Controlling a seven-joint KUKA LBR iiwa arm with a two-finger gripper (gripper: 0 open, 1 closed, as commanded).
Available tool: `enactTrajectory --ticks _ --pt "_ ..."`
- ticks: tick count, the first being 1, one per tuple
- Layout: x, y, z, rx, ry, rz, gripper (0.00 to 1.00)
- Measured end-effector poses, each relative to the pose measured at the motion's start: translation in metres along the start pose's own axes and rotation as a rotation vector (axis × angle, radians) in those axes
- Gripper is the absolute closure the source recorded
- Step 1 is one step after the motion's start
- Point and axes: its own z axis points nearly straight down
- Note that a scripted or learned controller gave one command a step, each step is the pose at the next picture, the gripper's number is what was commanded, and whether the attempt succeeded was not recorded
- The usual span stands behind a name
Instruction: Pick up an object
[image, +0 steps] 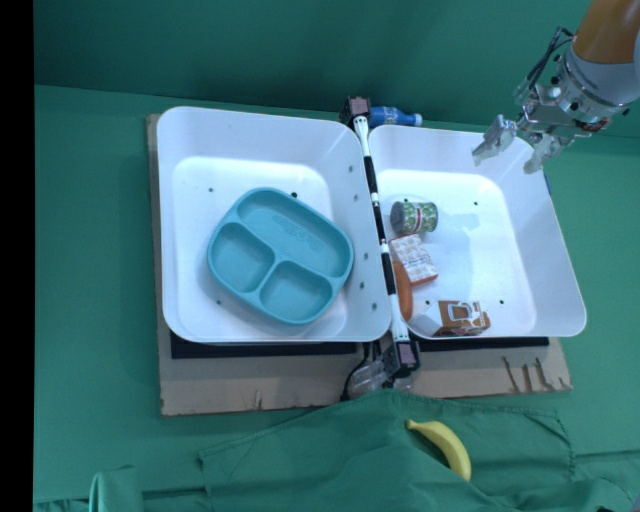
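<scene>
My gripper (515, 148) hangs over the far right corner of the right bin (545, 250), its two fingers spread open with nothing between them. In that bin, along its left side, a small green can (414, 216) lies on its side, with an orange-and-white snack packet (414, 260) just below it. An orange tube-like item (404, 293) rests against the left wall. A brown-and-orange carton (462, 316) sits near the bin's front edge. All of these lie well to the left of and below the gripper.
The left bin (190, 150) holds a blue divided tray (280, 255). A blue bottle (392, 117) lies behind the bins at the divider. A yellow banana (442, 443) rests on the green cloth in front. Both bins stand on cardboard (200, 395).
</scene>
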Motion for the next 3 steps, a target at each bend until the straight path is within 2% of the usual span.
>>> enactTrajectory --ticks 1,2,3 --pt "0.022 -0.062 0.075 0.0 0.001 0.0 0.0" --pt "0.038 -0.113 0.035 -0.01 0.001 -0.002 0.0" --pt "0.033 -0.171 0.067 -0.003 0.001 0.002 0.0"
